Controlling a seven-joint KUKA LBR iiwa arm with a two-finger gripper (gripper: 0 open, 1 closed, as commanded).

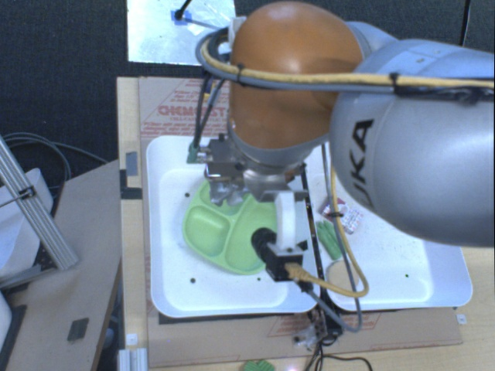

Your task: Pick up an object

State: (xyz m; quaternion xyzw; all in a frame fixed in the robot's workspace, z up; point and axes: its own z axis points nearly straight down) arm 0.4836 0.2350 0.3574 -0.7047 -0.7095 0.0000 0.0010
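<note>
A light green divided plate (pixel 216 234) lies in the left white bin (pixel 174 284), partly covered by the arm's wrist. The gripper (pixel 232 192) hangs over the plate's upper edge, its tip hidden behind the grey wrist housing. In the right bin (pixel 410 284), small items show beside the arm: a green piece (pixel 331 239) and a clear packet with red marks (pixel 344 216).
The big orange and grey arm body covers the upper middle and much of the right bin. Cables with a yellow sleeve (pixel 340 288) loop down over the divider between the bins. A cardboard sheet (pixel 166 107) lies under the bins.
</note>
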